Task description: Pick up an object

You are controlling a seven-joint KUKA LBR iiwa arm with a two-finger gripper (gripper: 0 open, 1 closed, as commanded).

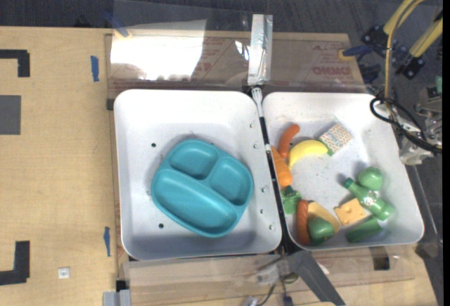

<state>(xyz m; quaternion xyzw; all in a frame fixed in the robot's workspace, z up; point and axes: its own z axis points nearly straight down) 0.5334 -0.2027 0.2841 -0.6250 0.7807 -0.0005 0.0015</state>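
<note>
White plastic bins sat side by side under the overhead camera. The left bin [133, 157] carried a teal divided plate [202, 186], lying flat near its centre, apparently as a place to set things. The right bin [401, 178] held the candidates, crowded along the lower and left walls: a yellow lemon [308, 151] touching an orange carrot [281, 165], a green bottle [368, 193], a cheese wedge [351, 212], a patterned card [336, 136] tilted near the back. Of the arm, just cables [415, 9] at the right edge could be made out; finger state could not be told. The lemon, with bare bin floor to its right, looked the easiest pick.
</note>
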